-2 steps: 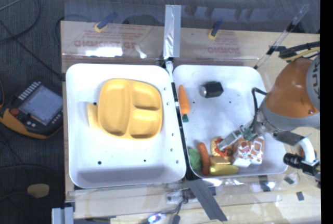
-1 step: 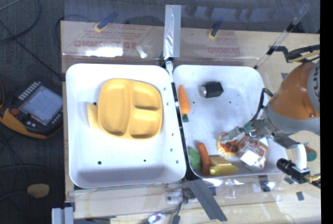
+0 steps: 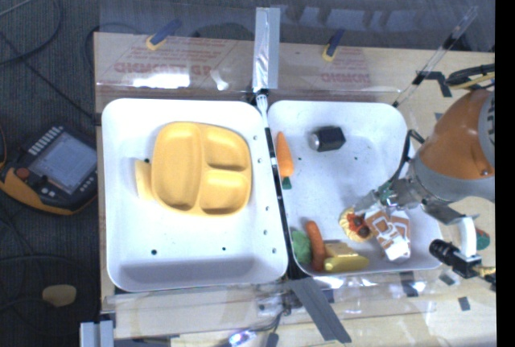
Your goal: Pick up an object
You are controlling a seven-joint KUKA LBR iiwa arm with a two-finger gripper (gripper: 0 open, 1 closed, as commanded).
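Arm at right, tool low — leftward

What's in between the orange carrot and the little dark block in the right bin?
Nothing: in the camera view, bare white bin floor lies between the carrot and the dark block.

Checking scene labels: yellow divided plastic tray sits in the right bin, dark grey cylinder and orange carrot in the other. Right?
Not quite. The camera view shows the yellow divided plastic tray in the left white bin. The dark grey cylinder and the orange carrot lie in the right white bin.
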